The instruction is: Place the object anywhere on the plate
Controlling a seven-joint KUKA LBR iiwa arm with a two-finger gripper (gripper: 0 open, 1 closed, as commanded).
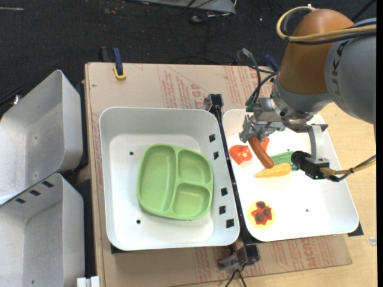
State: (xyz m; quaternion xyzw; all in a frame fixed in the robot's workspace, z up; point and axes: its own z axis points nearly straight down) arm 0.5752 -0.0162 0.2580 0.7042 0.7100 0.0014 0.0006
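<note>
Hotdog (pixel 261 151) (reddish-brown, long) under hand (pixel 256 131)

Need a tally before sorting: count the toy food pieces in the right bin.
4: red pepper at left, sausage under the gripper, carrot mid-bin, berry piece nearer the front. The arm may hide more.

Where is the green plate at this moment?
The green plate lies in the left bin of the camera view, near its middle. The toy foods and the gripper are in the right bin.
</note>
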